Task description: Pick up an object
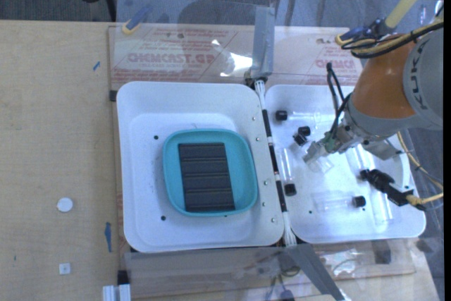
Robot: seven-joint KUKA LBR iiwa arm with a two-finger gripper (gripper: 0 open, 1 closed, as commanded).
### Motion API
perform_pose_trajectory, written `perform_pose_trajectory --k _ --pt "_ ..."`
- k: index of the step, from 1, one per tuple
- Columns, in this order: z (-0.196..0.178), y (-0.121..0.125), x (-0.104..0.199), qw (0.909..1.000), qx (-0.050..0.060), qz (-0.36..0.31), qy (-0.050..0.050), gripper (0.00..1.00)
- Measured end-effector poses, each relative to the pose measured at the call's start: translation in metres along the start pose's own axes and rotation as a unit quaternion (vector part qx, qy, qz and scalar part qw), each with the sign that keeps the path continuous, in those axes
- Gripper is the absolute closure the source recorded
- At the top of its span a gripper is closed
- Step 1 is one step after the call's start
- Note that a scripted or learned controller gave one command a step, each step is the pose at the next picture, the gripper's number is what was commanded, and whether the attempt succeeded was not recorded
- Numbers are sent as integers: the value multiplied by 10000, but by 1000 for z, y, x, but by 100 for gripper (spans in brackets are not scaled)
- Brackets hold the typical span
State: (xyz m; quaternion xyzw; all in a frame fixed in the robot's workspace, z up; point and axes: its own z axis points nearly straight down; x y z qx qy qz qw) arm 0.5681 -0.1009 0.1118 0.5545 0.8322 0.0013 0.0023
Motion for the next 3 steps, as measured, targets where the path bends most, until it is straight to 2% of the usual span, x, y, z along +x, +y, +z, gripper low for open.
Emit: perform_pose_trajectory --k 1,2,3 --pt "-74 114 13 9995 16 304 5 100" --pt "-133 128 46 9970 8 778 -4 100" --pt "-145 136 67 9942 5 1072 -6 100"
